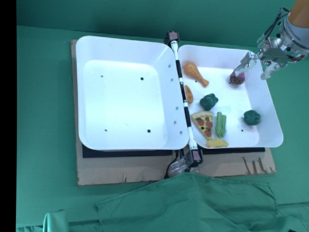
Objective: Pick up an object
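I see a small dark purple, rounded toy piece [236, 78], smooth and glossy with a paler pink top, in the far right part of the right-hand shallow white plastic bin [270, 115]. It sits just under the left fingertip of the two-finger metal gripper [257, 65], and I cannot tell whether that tip touches it. The gripper's fingers stand apart, one above the purple piece and the other out past the bin's right rim, with nothing between them. Above it I see the grey wrist and the arm's orange band [300, 4].

Working outward in the same bin, an orange plastic drumstick [195, 73] with a bulbous end lies near the far left. A small orange oval piece [189, 94] rests against the left wall. A lumpy dark green toy vegetable [209, 101] sits mid-bin, and a second knobbly dark green piece [251, 117] lies near the right wall. Toward the near edge I have a flat pizza slice with red dots [203, 122], a ridged light green pod [220, 124] just beside it, and a flat yellow wedge [217, 142] below them.

The left-hand white bin [87, 81] has smooth rounded walls and small dark dots on its floor. Both bins rest on a brown cardboard sheet [120, 178] over green cloth [43, 105].
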`<state>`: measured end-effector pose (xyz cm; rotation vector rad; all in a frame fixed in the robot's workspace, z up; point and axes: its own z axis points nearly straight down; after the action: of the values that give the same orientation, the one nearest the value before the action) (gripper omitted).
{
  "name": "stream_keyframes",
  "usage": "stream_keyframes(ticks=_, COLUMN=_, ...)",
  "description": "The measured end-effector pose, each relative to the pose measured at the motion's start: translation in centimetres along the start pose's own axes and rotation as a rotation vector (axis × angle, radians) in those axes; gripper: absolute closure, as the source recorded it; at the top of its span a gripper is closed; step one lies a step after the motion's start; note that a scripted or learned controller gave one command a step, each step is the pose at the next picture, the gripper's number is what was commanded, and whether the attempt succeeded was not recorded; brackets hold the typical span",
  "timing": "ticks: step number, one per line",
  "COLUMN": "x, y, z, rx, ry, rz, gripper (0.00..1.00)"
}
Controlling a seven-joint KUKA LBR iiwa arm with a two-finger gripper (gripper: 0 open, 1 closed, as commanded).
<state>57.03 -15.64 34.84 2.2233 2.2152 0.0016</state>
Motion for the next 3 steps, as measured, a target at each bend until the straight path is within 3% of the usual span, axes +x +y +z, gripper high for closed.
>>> stream_keyframes(ticks=1, x=2.1, y=-3.7, z=6.5, rx=0.007, ry=0.002, rz=0.001, gripper=0.00)
stream_keyframes(ticks=2, x=3.1, y=-9.2, z=11.9, rx=0.008, ry=0.002, rz=0.002, gripper=0.00)
stream_keyframes(ticks=3, x=6.2, y=-9.8, z=16.3, rx=-0.021, ry=-0.004, rz=0.002, gripper=0.00)
